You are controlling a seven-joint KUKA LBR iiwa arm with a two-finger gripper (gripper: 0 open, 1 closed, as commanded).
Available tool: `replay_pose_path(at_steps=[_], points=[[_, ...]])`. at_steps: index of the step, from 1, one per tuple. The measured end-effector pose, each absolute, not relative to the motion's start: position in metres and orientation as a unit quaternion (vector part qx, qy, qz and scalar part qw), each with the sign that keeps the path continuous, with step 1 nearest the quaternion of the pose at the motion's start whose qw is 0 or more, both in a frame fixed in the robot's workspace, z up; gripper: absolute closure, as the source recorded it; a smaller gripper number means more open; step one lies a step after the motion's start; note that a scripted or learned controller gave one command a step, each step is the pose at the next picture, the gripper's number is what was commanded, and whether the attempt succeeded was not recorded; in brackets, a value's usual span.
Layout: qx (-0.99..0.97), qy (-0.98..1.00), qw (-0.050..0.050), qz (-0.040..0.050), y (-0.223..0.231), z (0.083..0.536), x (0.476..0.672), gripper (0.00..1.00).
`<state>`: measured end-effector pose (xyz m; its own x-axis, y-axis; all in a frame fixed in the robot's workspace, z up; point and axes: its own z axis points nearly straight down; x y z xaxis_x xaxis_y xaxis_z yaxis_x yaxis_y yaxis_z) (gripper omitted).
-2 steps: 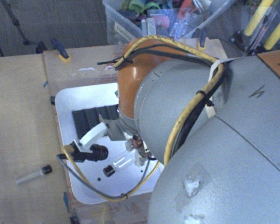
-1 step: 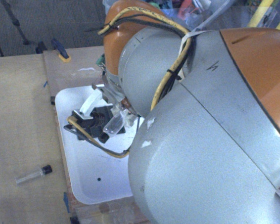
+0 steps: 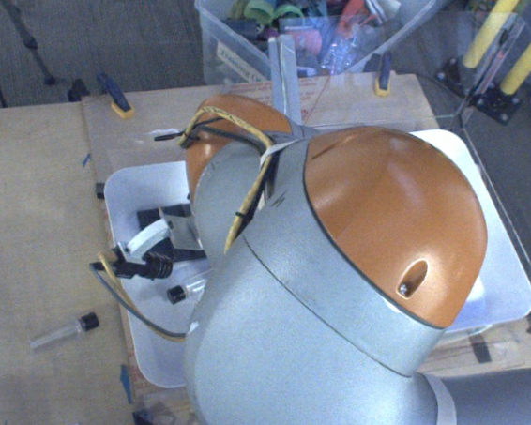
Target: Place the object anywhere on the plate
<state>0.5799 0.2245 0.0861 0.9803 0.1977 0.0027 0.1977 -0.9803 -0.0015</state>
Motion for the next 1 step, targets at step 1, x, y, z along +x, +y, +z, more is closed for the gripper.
replay_pose_path(at_steps=[1], points=[[-0.984,-0.176,0.006,0.0313,0.2258,0.0805,0.6268,1.00]])
